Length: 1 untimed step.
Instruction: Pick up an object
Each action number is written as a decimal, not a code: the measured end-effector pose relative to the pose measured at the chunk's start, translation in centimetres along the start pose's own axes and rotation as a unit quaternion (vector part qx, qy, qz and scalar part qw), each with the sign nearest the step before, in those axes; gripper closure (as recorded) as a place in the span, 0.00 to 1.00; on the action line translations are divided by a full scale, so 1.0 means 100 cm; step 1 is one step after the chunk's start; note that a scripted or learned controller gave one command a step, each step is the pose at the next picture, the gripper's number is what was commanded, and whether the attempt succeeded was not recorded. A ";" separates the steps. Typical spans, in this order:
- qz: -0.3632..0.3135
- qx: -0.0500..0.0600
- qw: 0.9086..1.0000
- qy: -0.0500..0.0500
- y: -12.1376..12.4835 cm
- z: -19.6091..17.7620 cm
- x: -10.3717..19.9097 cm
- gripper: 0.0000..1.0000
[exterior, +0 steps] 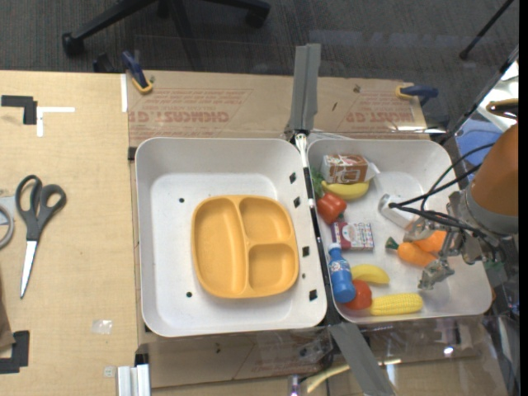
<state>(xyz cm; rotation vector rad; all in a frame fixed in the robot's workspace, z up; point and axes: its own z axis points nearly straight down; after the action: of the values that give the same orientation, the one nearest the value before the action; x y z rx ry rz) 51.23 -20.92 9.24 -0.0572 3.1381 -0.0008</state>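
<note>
The right bin [412,159] holds several toy foods. Among them are a brown carton [345,168], a banana [346,190], a red pepper [330,208], a small pink and white box [356,236], a blue bottle [339,273], a red tomato [360,296], a small yellow piece [370,274] and a corn cob [396,304]. My gripper [431,260] is low over the bin's right side, right against an orange toy [414,252]. I cannot make out whether the orange toy is gripped.
The left bin [161,221] carries a yellow divided plate [245,245]. Scissors [35,213] lie on the wooden bench at far left. Black cables run from the arm [499,184] across the right bin to a small pale object [386,205].
</note>
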 end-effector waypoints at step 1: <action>0.040 0.000 0.999 -0.001 0.018 0.000 -0.020 0.00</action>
<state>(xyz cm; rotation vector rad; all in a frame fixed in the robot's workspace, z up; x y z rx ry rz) 53.18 -19.04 9.29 0.0686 3.1362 -0.0014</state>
